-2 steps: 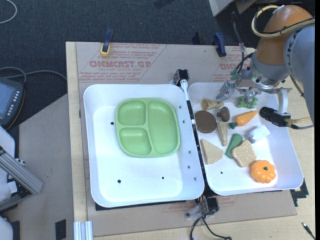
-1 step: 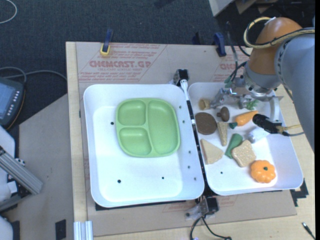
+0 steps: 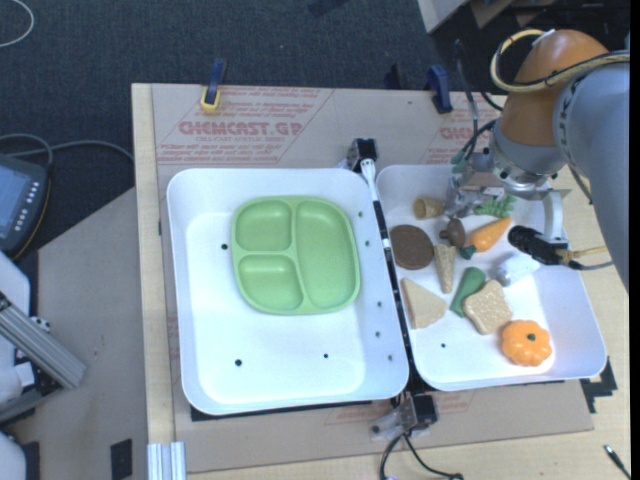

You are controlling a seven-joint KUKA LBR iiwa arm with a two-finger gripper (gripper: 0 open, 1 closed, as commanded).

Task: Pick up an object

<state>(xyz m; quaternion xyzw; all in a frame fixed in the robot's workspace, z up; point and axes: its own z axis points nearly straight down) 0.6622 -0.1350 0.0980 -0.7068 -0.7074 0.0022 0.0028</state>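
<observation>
Camera view: looks down at a slant on two white bins; the arm enters from 3 o'clock.
Gripper (image 3: 462, 205): low over the far part of the right bin (image 3: 575, 353), at the top of the cluster of toy foods.
Fingers: too small and dark against the clutter; I cannot tell whether they are spread or pressed together, and nothing is visibly between them.
Nearest candidates: the small brown piece (image 3: 455, 233) lies just at 6 o'clock of the gripper, the carrot (image 3: 488, 235) at about 4 o'clock, and the tan nub (image 3: 428, 208) at 9 o'clock.
Carrot axis: runs roughly from 8 o'clock to 2 o'clock, green top toward 2 o'clock, close under the wrist.
Further items: the brown disc (image 3: 411, 247), cheese wedge (image 3: 424, 304), bread slice (image 3: 487, 308) and pumpkin (image 3: 526, 343) lie from 7 to 5 o'clock, well apart from the tip.
Left bin (image 3: 200, 368): holds the green divided plate (image 3: 296, 255), off at 9 o'clock.
Judgement: the brown piece or the carrot is the likeliest target; crowding risks a glancing, empty close.
</observation>
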